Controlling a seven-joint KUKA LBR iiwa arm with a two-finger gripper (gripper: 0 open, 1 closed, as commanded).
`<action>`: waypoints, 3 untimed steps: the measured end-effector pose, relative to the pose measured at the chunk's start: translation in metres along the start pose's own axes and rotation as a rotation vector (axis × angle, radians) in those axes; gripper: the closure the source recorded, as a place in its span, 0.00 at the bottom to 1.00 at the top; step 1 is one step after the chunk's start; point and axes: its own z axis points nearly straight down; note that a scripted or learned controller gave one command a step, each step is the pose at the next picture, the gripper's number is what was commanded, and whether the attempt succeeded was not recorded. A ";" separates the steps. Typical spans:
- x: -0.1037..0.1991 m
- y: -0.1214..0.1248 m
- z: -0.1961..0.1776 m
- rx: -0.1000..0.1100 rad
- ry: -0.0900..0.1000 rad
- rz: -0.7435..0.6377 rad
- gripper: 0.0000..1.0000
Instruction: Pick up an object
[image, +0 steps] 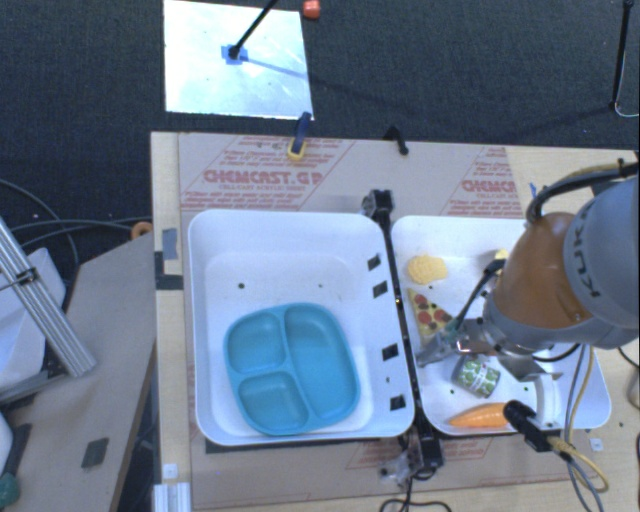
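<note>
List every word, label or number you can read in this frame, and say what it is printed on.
"CHEMCAST GP": red print on the brown protective sheet behind the left bin.
The same red logo at the sheet's right end: cut off and too blurred to read.
Green can label in the right bin: too small to read.

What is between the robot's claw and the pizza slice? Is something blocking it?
Nothing visible. The gripper sits just below the pizza slice in the right bin, with bare white floor between them. The can and carrot lie off on the gripper's other side.
</note>
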 end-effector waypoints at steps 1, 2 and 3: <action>-0.002 0.003 -0.016 -0.005 -0.001 0.002 1.00; 0.097 0.103 -0.112 -0.021 0.004 -0.015 1.00; 0.135 0.114 -0.106 -0.005 0.002 -0.007 1.00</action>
